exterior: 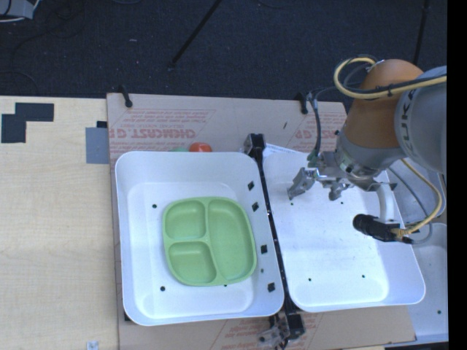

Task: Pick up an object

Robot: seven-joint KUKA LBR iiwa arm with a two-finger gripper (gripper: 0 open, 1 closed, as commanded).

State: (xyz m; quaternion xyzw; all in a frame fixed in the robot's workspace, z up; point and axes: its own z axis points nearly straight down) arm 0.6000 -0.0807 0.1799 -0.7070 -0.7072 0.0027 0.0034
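A light green divided plate (209, 240) with three compartments lies flat in the left white bin (139, 195). My gripper (318, 187) hangs over the back part of the right white bin (350, 283), near its left wall. Its two grey fingers (298, 187) are spread apart with nothing between them. The plate is well to the left of the gripper, across the divider between the bins.
A small orange-red object (200, 148) and a bit of green (177, 149) peek out behind the left bin's back rim. A black piece on a yellow cable (376, 227) hangs over the right bin's right side. A black bar (266, 224) divides the bins.
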